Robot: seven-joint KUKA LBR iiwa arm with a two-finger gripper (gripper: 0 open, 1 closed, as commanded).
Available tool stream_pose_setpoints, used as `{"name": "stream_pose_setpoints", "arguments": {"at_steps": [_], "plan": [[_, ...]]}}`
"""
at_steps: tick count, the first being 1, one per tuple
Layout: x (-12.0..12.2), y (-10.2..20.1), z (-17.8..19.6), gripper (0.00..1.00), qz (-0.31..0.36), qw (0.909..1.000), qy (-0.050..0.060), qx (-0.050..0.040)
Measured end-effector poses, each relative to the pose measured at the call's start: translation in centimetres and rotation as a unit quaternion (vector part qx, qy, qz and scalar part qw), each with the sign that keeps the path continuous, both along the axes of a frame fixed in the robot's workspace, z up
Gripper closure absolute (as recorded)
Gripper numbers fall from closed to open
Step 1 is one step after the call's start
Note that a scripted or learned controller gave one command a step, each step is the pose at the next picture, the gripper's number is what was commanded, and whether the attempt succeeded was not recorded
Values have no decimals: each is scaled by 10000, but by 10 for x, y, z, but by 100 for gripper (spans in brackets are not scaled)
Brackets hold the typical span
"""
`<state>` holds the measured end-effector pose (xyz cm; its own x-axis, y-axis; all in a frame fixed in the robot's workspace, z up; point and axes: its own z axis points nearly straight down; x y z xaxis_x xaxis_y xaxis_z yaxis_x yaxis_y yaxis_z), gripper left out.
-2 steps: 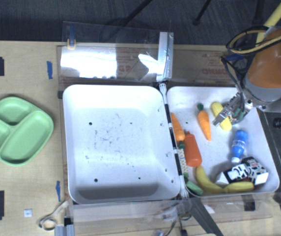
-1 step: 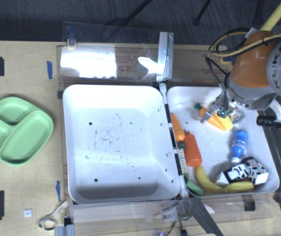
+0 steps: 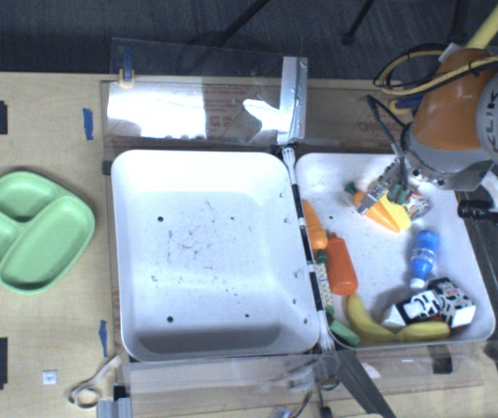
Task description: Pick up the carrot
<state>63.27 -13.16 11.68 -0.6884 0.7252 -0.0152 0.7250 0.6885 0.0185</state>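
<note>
A green divided plate [image 3: 28,231] lies left of the white bins [image 3: 205,168].

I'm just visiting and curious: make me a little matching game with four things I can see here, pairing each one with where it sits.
Things:
1. carrot
2. banana
3. blue bottle
4. green plate

Places:
A. on the bench, left of both bins
B. along the near edge of the right bin
C. far part of the right bin, right by the gripper
D. middle of the right bin, towards its right wall

Pairs: 1-C, 2-B, 3-D, 4-A
</note>
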Motion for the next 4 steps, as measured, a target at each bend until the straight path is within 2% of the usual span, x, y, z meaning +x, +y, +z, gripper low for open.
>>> {"name": "stream_pose_setpoints", "arguments": {"at_steps": [1, 2, 3, 4], "plan": [[1, 0, 2, 0, 0, 10000, -5, 1], [22, -40, -31, 0, -199, 9997, 125, -5], [25, -39, -18, 100, -194, 9998, 65, -9], [16, -20, 75, 100, 574, 9983, 84, -21]]}}
